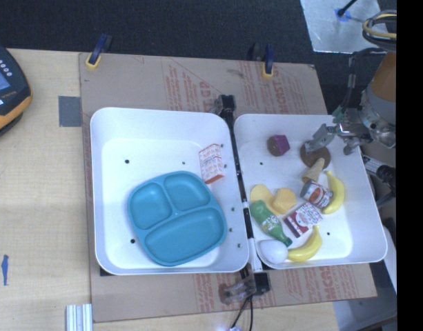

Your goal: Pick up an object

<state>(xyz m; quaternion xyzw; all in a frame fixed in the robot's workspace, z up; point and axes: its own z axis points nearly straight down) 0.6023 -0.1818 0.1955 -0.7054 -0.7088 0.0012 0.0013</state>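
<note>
The left bin point(107, 185) holds a blue plate point(176, 217) and a small carton point(211, 163). The right bin point(366, 247) holds bananas point(306, 248), cans point(317, 194), and a purple block point(278, 144). The gripper point(328, 138) hangs spread over it, holding nothing.

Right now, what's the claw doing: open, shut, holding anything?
Claw: over the right bin, near the purple object; whether it is open or closed cannot be told, and nothing visibly sits in it.

Two bins side by side on desk point(38, 205). In left bin point(111, 140): divided plate point(176, 217), small carton point(211, 163) behind it. In right bin point(366, 233): bananas point(335, 192), bottle point(270, 221), can point(317, 194), egg point(272, 251) clustered near front.
</note>
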